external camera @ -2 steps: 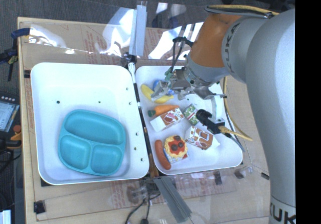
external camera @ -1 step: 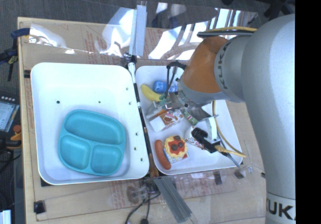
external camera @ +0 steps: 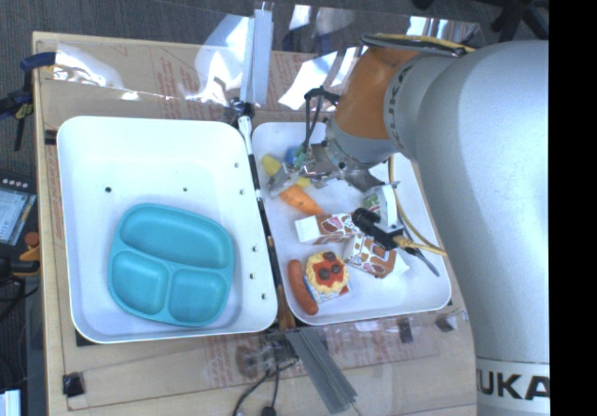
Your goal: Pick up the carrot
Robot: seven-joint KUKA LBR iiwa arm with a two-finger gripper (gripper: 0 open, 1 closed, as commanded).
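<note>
Two white bins sit on the worktop. The left bin holds one blue divided tray. The right bin holds one carrot (just beside the end effector, whose state I cannot tell) and one sausage.

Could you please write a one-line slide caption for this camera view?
KUKA arm's gripper poised over the carrot in the toy-filled right bin; blue divided plate in the left bin.

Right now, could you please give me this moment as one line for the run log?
task: pick up carrot | gripper: low in right bin, just above carrot | grasp: not seen | blue tray: left bin
</note>
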